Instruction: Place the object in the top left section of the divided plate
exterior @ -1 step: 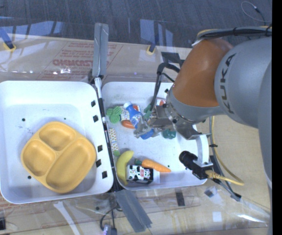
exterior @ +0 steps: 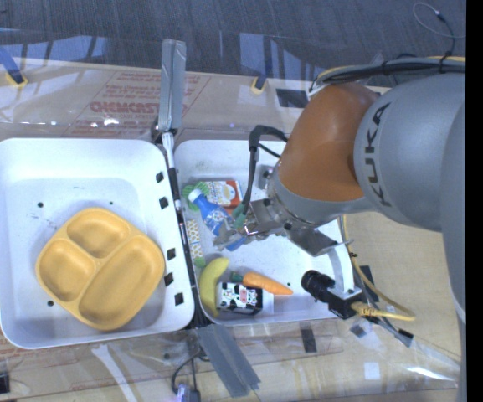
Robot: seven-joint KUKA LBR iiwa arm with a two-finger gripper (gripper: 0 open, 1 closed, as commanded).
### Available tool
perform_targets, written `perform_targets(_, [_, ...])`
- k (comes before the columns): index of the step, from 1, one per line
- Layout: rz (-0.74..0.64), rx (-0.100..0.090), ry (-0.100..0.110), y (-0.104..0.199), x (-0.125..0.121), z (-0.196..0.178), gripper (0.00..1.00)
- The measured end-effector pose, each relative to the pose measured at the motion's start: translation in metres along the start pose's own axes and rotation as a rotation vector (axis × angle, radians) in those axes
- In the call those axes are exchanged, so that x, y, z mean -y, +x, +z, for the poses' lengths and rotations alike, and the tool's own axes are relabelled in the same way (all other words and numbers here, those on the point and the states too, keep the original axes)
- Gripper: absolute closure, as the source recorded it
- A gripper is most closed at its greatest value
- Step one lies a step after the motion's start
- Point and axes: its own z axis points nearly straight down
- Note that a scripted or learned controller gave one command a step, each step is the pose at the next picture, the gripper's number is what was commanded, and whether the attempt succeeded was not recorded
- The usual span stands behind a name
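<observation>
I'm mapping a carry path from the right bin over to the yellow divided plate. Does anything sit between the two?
Yes: the two bins' adjoining walls run between the toy pile under the gripper and the yellow divided plate. The left bin's floor around the plate looks bare.

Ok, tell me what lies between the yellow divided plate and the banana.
In the camera view, the plate and banana sit in separate bins; the bins' adjoining white walls lie between them.

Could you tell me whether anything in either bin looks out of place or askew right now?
The yellow divided plate sits rotated in the left bin, its sections slanted against the walls. In the right bin, banana and carrot lie crowded together.
</observation>
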Motion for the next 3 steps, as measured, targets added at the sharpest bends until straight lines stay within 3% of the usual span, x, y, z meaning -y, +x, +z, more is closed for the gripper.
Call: perform_targets(3, [-0.510,0.003,0.000,0.142,-0.026,-0.010,1.00])
